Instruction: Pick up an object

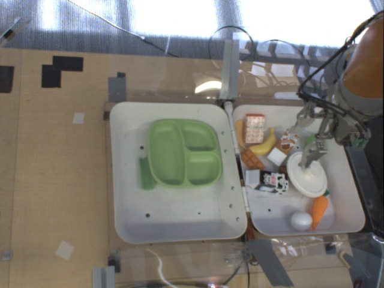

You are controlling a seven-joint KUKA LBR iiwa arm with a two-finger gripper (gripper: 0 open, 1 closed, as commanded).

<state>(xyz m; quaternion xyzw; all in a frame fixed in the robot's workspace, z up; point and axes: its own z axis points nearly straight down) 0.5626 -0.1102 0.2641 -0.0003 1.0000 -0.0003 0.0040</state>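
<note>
The right bin holds a banana, a red-and-white box, a waffle piece, a black-and-white carton, a white cube, a white plate, a carrot and a white egg. My gripper hangs over the upper right part of this bin, above the plate. Its fingers are spread apart, with nothing between them. A small red-and-white item lies just left of the gripper.
The left bin carries a green divided tray with a green strip at its left side. A metal divider runs up between the bins. Cables trail from the arm at upper right.
</note>
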